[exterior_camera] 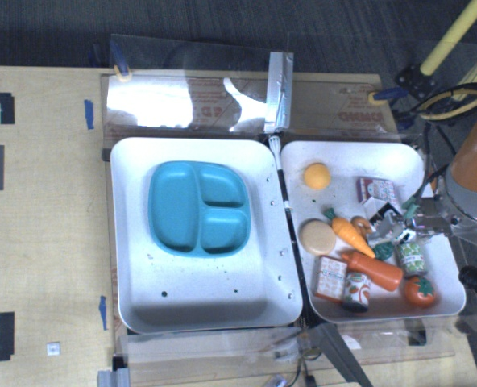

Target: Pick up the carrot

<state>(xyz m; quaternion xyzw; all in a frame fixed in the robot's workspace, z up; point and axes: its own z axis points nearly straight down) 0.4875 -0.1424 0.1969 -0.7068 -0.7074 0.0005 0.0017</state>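
1. Looking down through the camera view, I log the carrot (351, 235) near the middle of the right bin (400, 153), tilted, green top toward 10 o'clock.
2. Gripper (387, 222): at the carrot's 3 o'clock, just beside it; I cannot tell its state.
3. Left bin (134, 216): holds a blue divided tray (198, 207).
4. Orange ball (317, 175): at the carrot's 11 o'clock.

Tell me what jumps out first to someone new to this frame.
The blue divided plate sits alone in the left bin. The right bin is a crowded pile of toy food: the carrot lies at its middle, above an orange sausage-shaped piece, with a tomato in the near right corner. The gripper hangs just right of the carrot.
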